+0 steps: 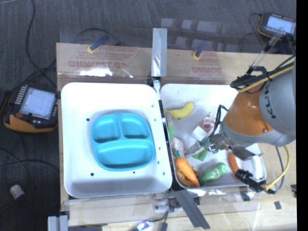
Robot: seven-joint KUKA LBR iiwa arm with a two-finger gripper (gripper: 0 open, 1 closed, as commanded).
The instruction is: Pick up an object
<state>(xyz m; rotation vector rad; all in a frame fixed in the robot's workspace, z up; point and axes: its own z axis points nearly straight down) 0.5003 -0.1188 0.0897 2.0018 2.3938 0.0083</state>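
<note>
— Looking down from above, where's the arm (260, 114) now?

— Reaching in from the right, low in the right bin (168, 93). Its gripper (206, 147) hangs among the toys; whether it's open or closed on anything I can't tell — the wrist hides too much.

— What's nearest?

— A green piece (201, 155) just beside the tip, a green pepper (215, 172) below that, and a carrot (186, 171) against the near-left corner. A banana (182, 110) lies apart, toward the far wall. The left bin (72, 177) has a blue divided tray (123, 140).

— What could go wrong?

— I'd guess crowding. The pieces lie so close that closing might nudge one aside or pinch two, and a rounded toy could squirt out on the lift.
</note>
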